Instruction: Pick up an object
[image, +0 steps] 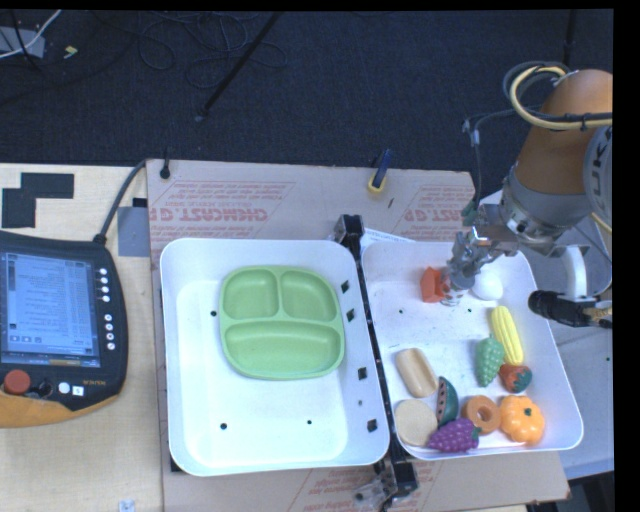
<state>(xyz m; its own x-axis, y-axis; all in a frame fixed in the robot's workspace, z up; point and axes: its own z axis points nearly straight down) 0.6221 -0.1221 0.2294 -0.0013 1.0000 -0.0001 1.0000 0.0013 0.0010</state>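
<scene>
2 smooth white bins (200, 440), glossy plastic fruit (520, 418)

Robotics lab — teach pendant (55, 315), cables (190, 40), cardboard-topped bench (270, 205).

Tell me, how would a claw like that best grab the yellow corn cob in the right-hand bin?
Probably across the middle of the corn cob, coming straight down from above. It lies flat and is long and narrow, so fingers could close on its narrow width. The green toy crowds its lower left side, so the upper half looks easier.
</scene>
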